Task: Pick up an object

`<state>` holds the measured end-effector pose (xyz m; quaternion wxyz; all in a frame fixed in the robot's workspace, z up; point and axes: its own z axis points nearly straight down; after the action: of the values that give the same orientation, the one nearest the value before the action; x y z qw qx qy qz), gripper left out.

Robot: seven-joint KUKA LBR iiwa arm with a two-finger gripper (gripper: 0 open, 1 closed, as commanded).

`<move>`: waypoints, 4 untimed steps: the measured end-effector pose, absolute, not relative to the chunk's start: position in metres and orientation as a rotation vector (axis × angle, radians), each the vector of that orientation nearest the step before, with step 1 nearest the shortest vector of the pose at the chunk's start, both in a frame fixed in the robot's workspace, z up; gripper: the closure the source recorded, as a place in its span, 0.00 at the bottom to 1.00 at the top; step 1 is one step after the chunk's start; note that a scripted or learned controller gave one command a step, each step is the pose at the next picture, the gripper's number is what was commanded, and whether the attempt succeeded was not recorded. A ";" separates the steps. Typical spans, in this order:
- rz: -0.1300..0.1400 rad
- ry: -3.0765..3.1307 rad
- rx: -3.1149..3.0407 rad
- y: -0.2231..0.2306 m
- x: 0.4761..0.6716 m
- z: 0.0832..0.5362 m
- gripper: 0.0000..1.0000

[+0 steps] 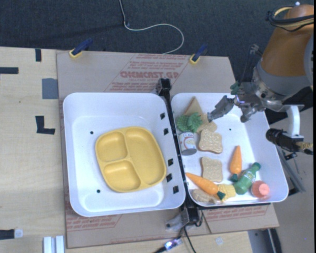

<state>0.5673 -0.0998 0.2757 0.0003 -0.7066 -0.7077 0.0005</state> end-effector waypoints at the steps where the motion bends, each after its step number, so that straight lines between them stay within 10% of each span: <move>1: 0.007 -2.219 -2.218 -0.102 0.569 0.232 0.00; 4: -0.009 -2.232 -2.243 -0.117 0.566 0.107 0.00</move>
<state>0.5660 -0.1172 0.1075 -0.0117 -0.7088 -0.7053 -0.0030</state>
